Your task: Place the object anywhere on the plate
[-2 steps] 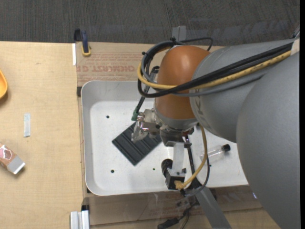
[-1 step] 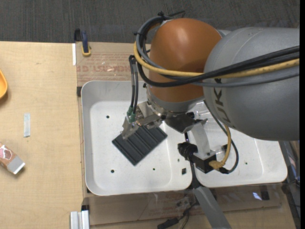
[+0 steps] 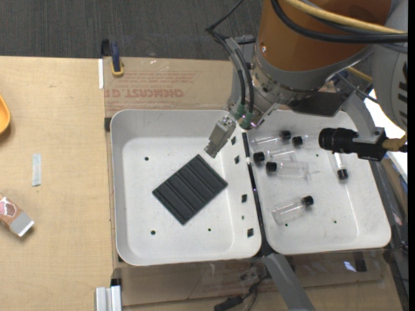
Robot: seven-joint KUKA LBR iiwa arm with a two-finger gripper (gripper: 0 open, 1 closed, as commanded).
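My gripper [image 3: 220,137] hung over far right part of left bin [image 3: 130,238], just left of divider. Grip state: could not tell; nothing seen held. Plate [image 3: 190,188], dark ribbed slab, lay flat in left bin, just near-left of gripper, long axis diagonal. Vials [image 3: 292,207] lay in right bin [image 3: 363,235], right of gripper. Judged: object unclear, probably a vial.
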